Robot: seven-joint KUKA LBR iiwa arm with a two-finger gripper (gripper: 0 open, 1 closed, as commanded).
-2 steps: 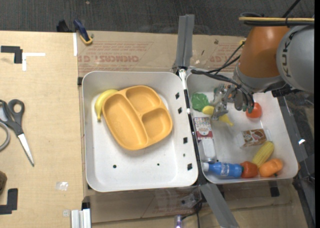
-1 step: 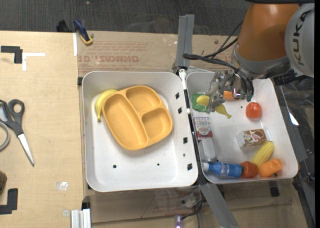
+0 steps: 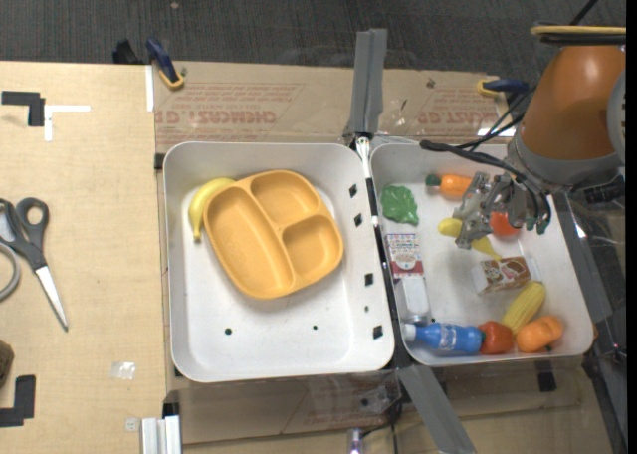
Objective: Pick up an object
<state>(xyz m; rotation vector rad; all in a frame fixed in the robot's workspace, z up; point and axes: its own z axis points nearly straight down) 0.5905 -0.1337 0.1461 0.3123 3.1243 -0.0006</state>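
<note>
Camera view. Two shallow white bins were seen side by side on the desk [image 3: 80, 273]. In the left bin [image 3: 199, 342] an orange divided plate [image 3: 271, 233] was laid, with a yellow banana [image 3: 204, 203] touching its upper left rim. The arm [image 3: 577, 109] was seen reaching in from the right over the right bin [image 3: 438, 273], its gripper [image 3: 485, 213] lowered above the bin's upper middle. Whether the fingers were spread or pressed together could not be told, and no object was seen pinched between them. A small yellow piece [image 3: 453, 228] was found just beside the gripper on its left, and a red piece [image 3: 504, 226] on its right. An orange carrot [image 3: 453, 183] and a green leafy toy [image 3: 400, 204] were placed near the bin's upper left. A white packet [image 3: 403, 253] lay along the left wall, with a blue bottle [image 3: 443, 339] below it. A small brown carton [image 3: 503, 274], a corn cob [image 3: 525, 304], a red tomato [image 3: 497, 339] and an orange fruit [image 3: 538, 334] were grouped at the lower right. Scissors [image 3: 35, 253] were left on the desk, well apart from the bins.
</note>
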